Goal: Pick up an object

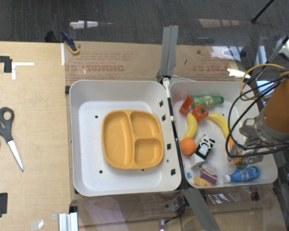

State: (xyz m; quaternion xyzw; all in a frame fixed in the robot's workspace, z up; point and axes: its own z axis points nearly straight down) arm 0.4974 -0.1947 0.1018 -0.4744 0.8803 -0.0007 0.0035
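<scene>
The right bin (216,86) holds a jumble of small things. A green bottle (208,100) lies at the back, with an orange wedge (185,104) and a red tomato-like piece (200,112) beside it. Two yellow bananas (191,125) (219,123) lie in the middle, next to an orange ball (188,146) and a black-and-white object (204,146). At the front are a blue bottle (243,175) and a small purple-labelled pack (207,174). My gripper (243,153) hangs low over the bin's right side, just above the blue bottle, wrapped in black cables.
The left bin (86,143) carries a yellow divided plate (133,139). Scissors (7,134) lie on the wooden bench at the far left. A grey divider bar (169,52) runs back from between the bins.
</scene>
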